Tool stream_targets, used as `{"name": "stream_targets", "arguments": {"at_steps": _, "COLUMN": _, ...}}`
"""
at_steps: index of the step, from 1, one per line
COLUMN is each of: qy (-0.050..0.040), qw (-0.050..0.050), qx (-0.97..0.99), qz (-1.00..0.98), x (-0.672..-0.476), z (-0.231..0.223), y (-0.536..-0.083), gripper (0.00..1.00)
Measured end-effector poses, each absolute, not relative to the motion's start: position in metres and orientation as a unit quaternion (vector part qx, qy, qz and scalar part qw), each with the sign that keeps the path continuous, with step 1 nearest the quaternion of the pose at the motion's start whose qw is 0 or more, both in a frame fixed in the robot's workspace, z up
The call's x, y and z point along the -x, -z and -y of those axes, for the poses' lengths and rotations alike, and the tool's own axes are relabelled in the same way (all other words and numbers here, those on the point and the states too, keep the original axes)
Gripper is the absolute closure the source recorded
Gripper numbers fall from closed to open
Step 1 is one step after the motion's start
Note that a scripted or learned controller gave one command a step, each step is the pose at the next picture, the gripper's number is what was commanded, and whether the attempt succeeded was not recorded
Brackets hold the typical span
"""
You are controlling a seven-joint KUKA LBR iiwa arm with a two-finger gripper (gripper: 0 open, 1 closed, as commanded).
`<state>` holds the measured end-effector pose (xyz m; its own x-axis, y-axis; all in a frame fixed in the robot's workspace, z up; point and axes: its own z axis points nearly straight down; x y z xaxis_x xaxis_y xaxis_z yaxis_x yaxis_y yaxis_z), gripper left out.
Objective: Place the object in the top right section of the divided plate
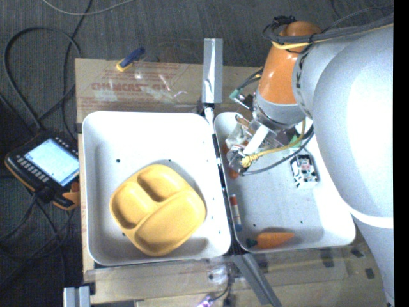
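Observation:
A yellow divided plate [158,208] with three sections lies in the left white bin [102,133]. My gripper [234,161] is down in the right bin [332,229], close to that bin's left wall and near its far end. A small orange-red bit [234,172] shows right at the gripper's tip; whether it is held is hidden from this angle. An orange carrot-shaped object [276,239] lies at the right bin's near edge. A small white item with dark markings [304,169] rests to the right of the gripper.
A slim pen-like stick [235,211] lies along the right bin's left wall. The ridge where the two bins meet [221,171] runs between plate and gripper. A blue and yellow tool [130,58] sits on the cardboard behind the bins. A handheld screen [46,162] lies left of the bench.

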<state>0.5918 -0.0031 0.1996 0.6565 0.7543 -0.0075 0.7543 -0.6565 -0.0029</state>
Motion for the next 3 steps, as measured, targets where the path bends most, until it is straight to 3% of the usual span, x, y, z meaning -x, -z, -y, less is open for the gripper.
{"name": "stream_targets", "arguments": {"at_steps": 1, "qy": 0.004, "qw": 0.0, "qx": -0.896, "qz": -0.445, "x": -0.58, "z": -0.002, "y": -0.202, "gripper": 1.0}}
{"name": "stream_targets", "arguments": {"at_steps": 2, "qy": 0.0031, "qw": 0.001, "qx": -0.829, "qz": -0.56, "x": -0.591, "z": 0.021, "y": -0.254, "gripper": 1.0}}
{"name": "stream_targets", "arguments": {"at_steps": 3, "qy": 0.0034, "qw": 0.0, "qx": -0.837, "qz": -0.547, "x": -0.598, "z": 0.022, "y": -0.202, "gripper": 1.0}}
